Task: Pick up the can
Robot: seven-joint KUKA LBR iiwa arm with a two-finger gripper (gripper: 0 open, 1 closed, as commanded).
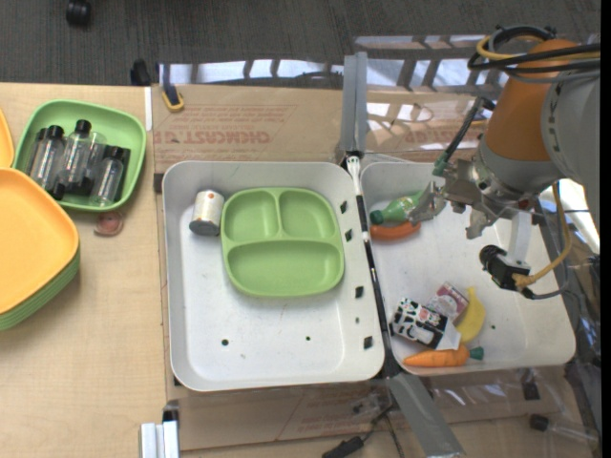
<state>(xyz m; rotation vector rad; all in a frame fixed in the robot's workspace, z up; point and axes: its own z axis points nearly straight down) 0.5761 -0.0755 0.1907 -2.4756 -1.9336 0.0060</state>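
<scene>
The gripper (431, 197), state unclear, hangs over the right bin (535, 346). The can (204, 212) lies toward nine o'clock; approach comes next, I'd say.

So the table (86, 370) is light wood, with a sheet of brown cardboard (248, 132) laid over its middle. Two white bins sit side by side on that: left bin (267, 351) and right bin (535, 342), touching. Off to the left there's a green tray (129, 146) of small bottles and a stack of orange plates (33, 251).
</scene>
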